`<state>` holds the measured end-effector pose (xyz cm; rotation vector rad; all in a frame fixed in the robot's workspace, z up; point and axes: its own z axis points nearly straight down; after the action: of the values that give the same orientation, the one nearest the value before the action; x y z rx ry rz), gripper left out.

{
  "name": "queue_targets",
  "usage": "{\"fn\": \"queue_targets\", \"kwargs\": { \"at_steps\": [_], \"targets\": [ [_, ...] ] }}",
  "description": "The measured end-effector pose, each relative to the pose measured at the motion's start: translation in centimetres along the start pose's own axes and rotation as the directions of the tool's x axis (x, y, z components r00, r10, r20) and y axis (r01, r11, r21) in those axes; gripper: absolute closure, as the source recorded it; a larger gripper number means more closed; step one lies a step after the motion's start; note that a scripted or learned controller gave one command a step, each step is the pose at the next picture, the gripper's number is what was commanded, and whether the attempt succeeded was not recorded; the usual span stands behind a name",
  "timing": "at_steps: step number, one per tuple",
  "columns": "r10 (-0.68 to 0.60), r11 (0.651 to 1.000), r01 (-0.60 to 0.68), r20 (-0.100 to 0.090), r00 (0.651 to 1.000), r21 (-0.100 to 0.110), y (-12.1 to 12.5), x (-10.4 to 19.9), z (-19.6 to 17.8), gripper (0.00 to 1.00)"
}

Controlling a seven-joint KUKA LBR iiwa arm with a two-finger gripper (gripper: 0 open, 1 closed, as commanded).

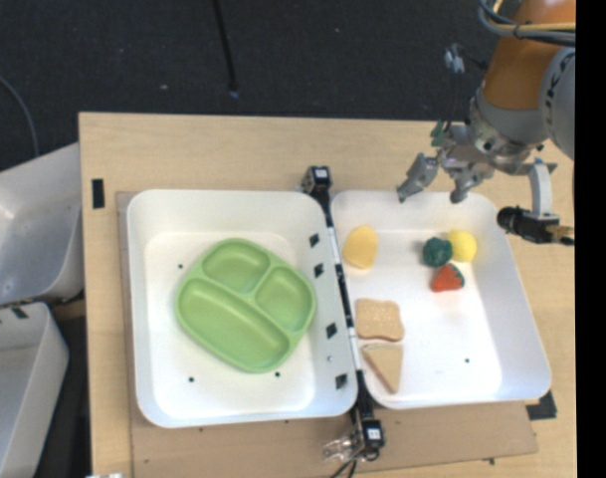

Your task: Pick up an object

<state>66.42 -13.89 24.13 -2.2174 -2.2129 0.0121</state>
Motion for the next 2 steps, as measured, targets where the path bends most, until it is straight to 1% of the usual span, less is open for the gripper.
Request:
{"fn": "queue_targets", "kwargs": {
  "at_steps": [1,2],
  "targets": [
    [-0.002,1.0,0.002,0.001,1.0,-0.014,0.2,0.0,-0.9,0.0],
    [-0.003,1.0,0.003,0.002,1.0,-0.009,-0.3,0.7,4.5,0.0]
  ]
}}
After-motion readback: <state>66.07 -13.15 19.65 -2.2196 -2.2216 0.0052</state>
